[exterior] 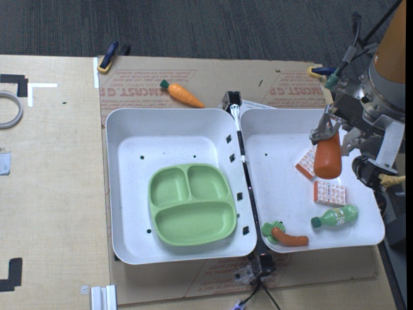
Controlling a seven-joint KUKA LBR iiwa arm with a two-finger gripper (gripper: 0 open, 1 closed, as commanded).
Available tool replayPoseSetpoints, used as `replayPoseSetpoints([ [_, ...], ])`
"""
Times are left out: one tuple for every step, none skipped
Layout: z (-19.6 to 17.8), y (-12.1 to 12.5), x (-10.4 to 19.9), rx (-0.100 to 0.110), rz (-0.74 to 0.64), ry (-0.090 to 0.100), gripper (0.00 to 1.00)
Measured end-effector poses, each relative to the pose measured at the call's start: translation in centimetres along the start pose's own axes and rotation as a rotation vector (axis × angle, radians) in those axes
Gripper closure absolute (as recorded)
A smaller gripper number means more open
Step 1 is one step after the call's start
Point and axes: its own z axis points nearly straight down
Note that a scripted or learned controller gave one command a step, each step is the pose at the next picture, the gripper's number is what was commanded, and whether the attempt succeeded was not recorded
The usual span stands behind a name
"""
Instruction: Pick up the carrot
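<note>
The gripper [328, 148] hangs over the right bin [277, 166], closed on an orange-red sausage [328, 159] that dangles upright between its fingers. A carrot [286, 237] lies at the bin's front-left corner, well apart from the gripper. Another carrot [182, 94] rests on the cardboard [142, 86] behind the left bin [129, 173].

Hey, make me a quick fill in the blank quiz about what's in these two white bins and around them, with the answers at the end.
1. The divided plate lies in the view's ___ bin.
2. The plate has ___ compartments.
3. The bottle lying in the right-hand bin is coloured ___.
4. A carrot lies outside both bins on brown ___.

Missing words: left; three; green; cardboard.
</note>
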Motion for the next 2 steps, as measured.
replayPoseSetpoints([
  [14.0,0.7,-2.9,0.003,0.175,0.0,1.0],
  [24.0,4.2,-9.8,0.003,0.07,0.001,1.0],
])
